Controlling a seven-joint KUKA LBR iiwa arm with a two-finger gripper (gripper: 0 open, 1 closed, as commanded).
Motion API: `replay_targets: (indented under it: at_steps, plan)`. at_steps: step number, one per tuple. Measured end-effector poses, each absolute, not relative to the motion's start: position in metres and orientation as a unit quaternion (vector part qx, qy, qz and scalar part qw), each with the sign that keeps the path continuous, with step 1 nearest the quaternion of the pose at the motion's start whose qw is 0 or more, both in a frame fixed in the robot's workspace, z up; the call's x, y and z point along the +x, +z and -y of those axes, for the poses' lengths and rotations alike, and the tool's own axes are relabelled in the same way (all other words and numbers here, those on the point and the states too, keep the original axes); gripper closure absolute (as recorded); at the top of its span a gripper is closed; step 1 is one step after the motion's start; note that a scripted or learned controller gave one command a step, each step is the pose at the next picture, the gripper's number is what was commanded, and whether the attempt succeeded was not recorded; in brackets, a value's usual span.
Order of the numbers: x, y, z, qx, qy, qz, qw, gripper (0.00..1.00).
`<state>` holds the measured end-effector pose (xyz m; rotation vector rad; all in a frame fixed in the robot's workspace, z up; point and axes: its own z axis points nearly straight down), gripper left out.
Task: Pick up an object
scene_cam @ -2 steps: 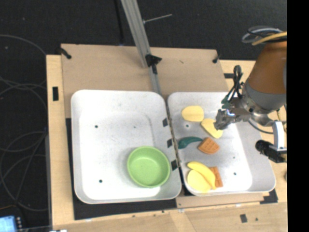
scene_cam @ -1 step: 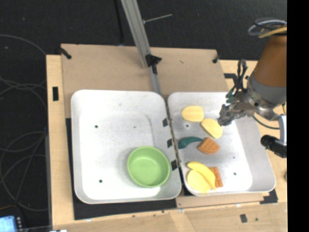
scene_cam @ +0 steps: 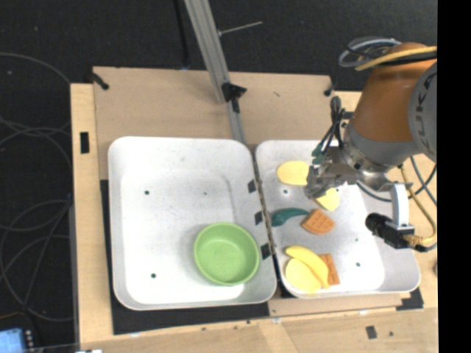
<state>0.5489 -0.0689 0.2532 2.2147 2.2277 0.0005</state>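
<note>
A green bowl (scene_cam: pixel 227 252) is sitting in the left bin (scene_cam: pixel 147 175). In the right bin (scene_cam: pixel 368 271), a teal piece (scene_cam: pixel 287 215), an orange waffle-like piece (scene_cam: pixel 318 222) and yellow pieces (scene_cam: pixel 293 173) are lying beneath the gripper (scene_cam: pixel 322 184), which is hovering there; its grip I cannot tell.
</note>
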Motion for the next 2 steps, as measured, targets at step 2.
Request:
replay_targets:
  at_steps: [2]
  plan:
    - [0.526, 0.243, -0.044, 0.706, 0.0005, -0.708, 0.0, 1.0]
